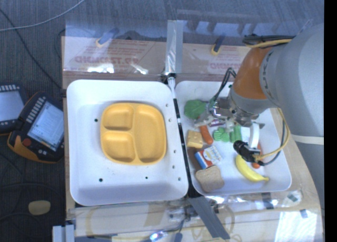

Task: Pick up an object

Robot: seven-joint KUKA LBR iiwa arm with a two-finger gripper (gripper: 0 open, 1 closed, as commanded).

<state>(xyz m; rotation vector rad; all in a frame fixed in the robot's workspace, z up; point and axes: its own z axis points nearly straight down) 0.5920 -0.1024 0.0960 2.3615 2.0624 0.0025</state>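
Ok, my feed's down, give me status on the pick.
End effector low in right bin, over green toy. No grasp seen. Banana, bread slice, carrot crowd close.

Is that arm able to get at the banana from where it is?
Probably yes. The banana lies uncovered near the right bin's front corner, beside the gripper, with nothing on top; only a black cable hangs close above it.

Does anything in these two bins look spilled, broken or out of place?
Nothing looks spilled or damaged. The yellow divided plate lies flat in the left bin, slightly turned. The right bin holds a loose jumble of toy food: a banana, a bread slice and green pieces, with the gripper above them.
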